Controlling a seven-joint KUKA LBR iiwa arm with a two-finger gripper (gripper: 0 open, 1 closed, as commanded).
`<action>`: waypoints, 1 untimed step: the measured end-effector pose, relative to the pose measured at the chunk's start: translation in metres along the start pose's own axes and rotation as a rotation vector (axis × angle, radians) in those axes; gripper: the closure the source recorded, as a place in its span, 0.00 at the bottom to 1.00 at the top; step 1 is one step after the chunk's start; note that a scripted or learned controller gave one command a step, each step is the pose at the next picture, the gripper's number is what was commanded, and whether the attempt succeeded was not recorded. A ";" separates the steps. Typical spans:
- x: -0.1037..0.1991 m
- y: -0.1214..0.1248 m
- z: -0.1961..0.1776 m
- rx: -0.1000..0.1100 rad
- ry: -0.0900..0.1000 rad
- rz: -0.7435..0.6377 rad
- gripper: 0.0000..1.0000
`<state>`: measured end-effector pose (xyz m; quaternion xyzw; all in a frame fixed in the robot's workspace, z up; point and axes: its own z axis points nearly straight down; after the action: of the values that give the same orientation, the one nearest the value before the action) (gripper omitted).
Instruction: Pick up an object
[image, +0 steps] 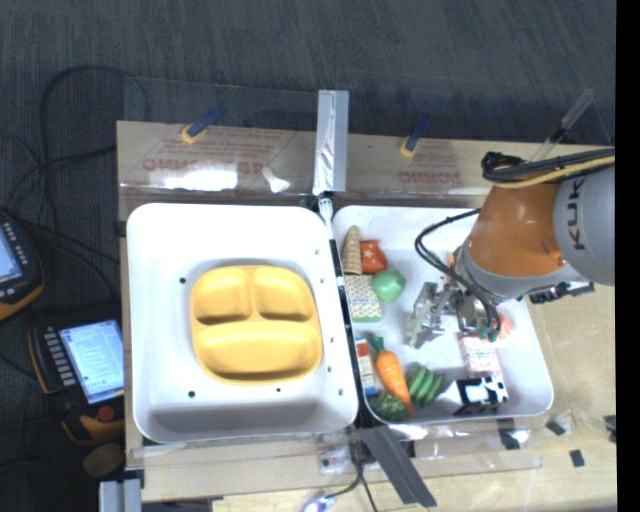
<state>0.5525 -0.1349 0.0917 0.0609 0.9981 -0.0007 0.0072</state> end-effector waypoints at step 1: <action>0.000 0.000 0.001 0.000 -0.001 0.000 0.00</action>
<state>0.5524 -0.1350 0.0906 0.0610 0.9981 -0.0007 0.0077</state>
